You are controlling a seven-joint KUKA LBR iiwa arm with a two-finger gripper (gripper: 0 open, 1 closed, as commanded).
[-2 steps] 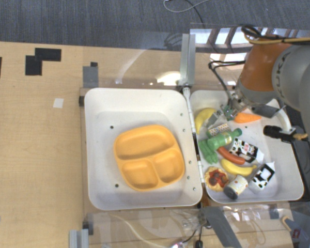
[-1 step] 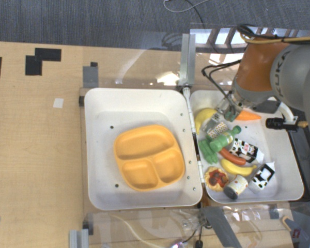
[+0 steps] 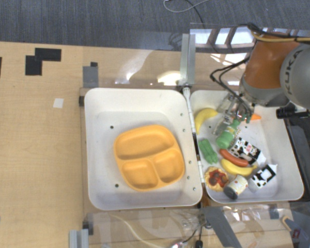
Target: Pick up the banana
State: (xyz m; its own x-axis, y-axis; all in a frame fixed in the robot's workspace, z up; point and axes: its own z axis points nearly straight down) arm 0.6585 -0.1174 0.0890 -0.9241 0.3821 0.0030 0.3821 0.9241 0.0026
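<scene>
A yellow curved banana [image 3: 236, 166] lies in the lower middle of the right bin [image 3: 284, 154], with a red sausage-shaped toy [image 3: 233, 156] resting along its upper side. A second yellow curved fruit [image 3: 204, 117] lies near the bin's upper left corner. My gripper [image 3: 231, 119] hangs low over the upper middle of this bin, just right of that upper yellow fruit and directly above a green cylinder [image 3: 226, 138]. It is a good hand's width above the lower banana. Nothing yellow shows in its grasp.
The left bin [image 3: 101, 138] holds an orange divided plate [image 3: 148, 156]. Crowding the right bin are a green pickle-like piece [image 3: 208, 151], a pizza slice toy [image 3: 216, 177], black-and-white patterned blocks [image 3: 246, 149] [image 3: 263, 175], a grey-white cylinder [image 3: 236, 186] and a small orange piece [image 3: 255, 117].
</scene>
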